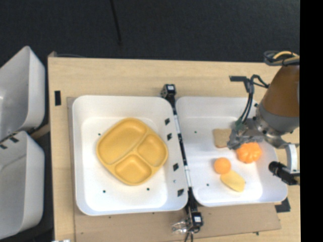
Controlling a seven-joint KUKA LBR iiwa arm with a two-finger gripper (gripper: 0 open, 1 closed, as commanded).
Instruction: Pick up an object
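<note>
Yellow plastic marks the left bin (81, 135): a divided plate (132, 150) with three compartments lies flat near its middle, turned at a slant to the bin's walls. Both white bins sit side by side on a pale wooden bench (60, 185), joined along their shared edge by small black clips.

Over in the right bin (202, 110) the grey arm (280, 105), with its orange band, reaches down from the right. Its gripper (238, 137) is low over the bin floor, just beside the upper left edge of an orange pepper-like toy (249, 153), and it may be touching a flat tan piece (220, 137), perhaps a slice of bread or a cracker, that lies to its left. How the jaws stand cannot be told from this angle, since dark metal and cables blur together there; nothing is visibly held between them.

Below the gripper, a small round orange fruit (222, 165) rests on the bin floor, and just beside it, lower right, lies a pale yellow lemon-like piece (233, 181). These two are touching or nearly so. The pepper-like toy sits apart from them, nearer the arm.
</note>
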